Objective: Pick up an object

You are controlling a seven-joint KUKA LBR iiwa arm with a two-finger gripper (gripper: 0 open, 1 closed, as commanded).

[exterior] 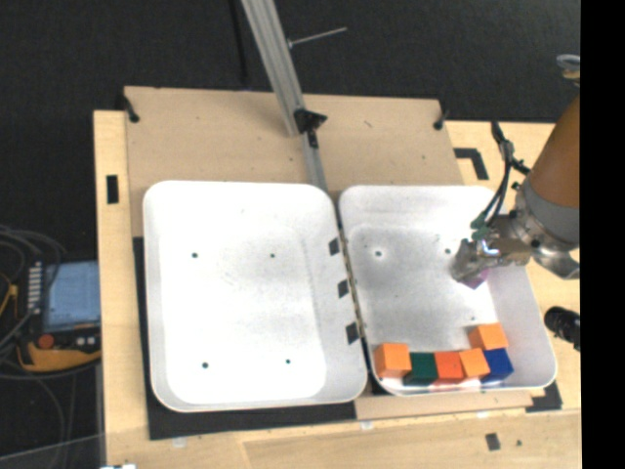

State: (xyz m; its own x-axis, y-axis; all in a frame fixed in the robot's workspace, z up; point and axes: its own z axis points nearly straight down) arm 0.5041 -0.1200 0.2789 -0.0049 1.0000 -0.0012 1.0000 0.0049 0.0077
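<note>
My gripper (pixel 472 264) hangs over the right part of the right bin (pixel 410 213), at the end of the grey arm that reaches in from the right. A small purple object (pixel 477 280) peeks out right at the gripper's lower tip, mostly hidden by it. Whether it is held or lies on the bin floor I cannot tell. Along the bin's near wall sits a row of blocks: orange (pixel 395 358), green (pixel 422 367), red-orange (pixel 448 364), orange (pixel 474 362) and blue (pixel 498 362). Another orange block (pixel 488 337) rests just behind them.
The left bin (pixel 244 291) lies beside the right one, with a dark divider between them. A metal rail (pixel 278 57) slants down from the back to the bins' far edge. Cables and a blue device (pixel 73 296) lie off the bench at the left.
</note>
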